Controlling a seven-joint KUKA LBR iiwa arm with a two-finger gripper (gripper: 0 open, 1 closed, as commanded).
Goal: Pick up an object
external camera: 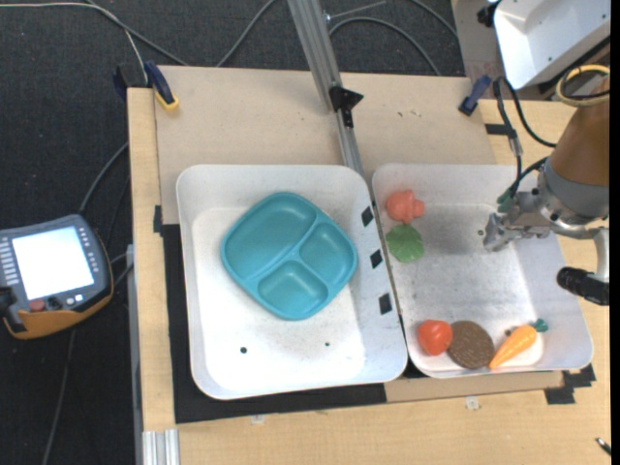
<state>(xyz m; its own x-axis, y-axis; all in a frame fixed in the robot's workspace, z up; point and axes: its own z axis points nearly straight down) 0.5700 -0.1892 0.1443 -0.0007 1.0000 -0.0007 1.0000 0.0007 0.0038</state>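
A handheld control pendant (50, 274) with a lit screen lies on the dark floor, off the bench's left edge. On the bench, the left bin (208, 356) holds a teal divided plate (289, 254), tilted and lying near the middle of the bin, closer to its far edge. A slanted metal post (325, 66) rises from the bench's far edge between the two bins.

In the right bin (484, 264), a reddish-orange toy (403, 205) lies against the left wall near the far-left corner, with a green ball-like toy (405, 244) just beside it on the near side. Along the near edge sit a red tomato-like piece (435, 336), a brown round cookie-like piece (471, 344) touching it, and an orange carrot (514, 344) with a green tip, just beside the brown piece toward the near-right corner.

The gripper (506, 229) hangs over the right bin's right half, nearer the far edge, well apart from every toy. Its fingers are too small and blurred to judge; I cannot tell how wide they stand, and nothing is visibly between them.
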